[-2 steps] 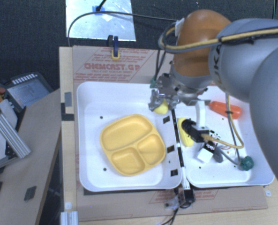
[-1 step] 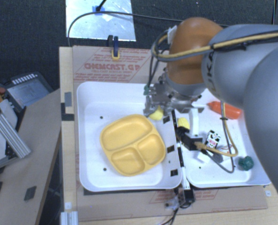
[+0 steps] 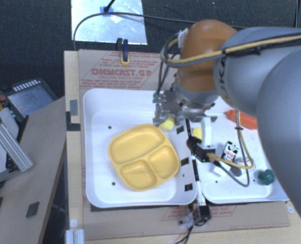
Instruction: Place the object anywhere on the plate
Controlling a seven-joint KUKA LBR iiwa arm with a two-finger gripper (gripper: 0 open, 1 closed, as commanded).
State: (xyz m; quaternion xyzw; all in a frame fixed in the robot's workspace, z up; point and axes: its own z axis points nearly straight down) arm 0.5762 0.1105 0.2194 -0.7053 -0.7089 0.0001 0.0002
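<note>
You had the tool (image 3: 166, 117), its grip hidden so I could not tell its state, touching a small yellow object (image 3: 166, 123) just below it, with the yellow three-compartment plastic plate (image 3: 143, 157) below-left; carrying it squarely over a compartment would have served best.

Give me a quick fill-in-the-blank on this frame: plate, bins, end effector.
1. The yellow plate lies in the ____ bin of the two, as the camera sees them.
2. The plate is divided into ____ compartments.
3. The end effector is above the small ____ object just beyond the plate's far rim.
4. The small teal object lies in the ____ bin.

Missing words: left; three; yellow; right
</note>
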